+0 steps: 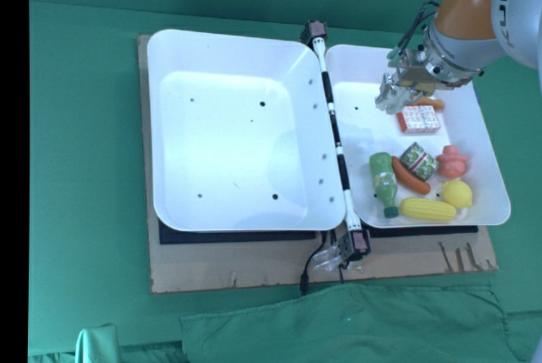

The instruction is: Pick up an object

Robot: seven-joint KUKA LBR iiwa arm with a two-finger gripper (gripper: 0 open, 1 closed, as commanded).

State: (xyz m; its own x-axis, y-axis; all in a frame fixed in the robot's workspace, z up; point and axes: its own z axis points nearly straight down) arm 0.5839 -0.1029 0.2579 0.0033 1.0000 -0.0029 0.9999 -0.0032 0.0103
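I see the toys clustered at 4 o'clock in the right bin (487, 141); the left bin (169, 65) sits at 9 o'clock beside it.

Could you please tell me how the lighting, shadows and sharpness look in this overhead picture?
Camera view: even, soft light with a green cast; faint shadows inside the left bin; the right bin's white is bright but not blown out; the toys, such as the corn, are slightly soft; the gripper looks a little blurred.
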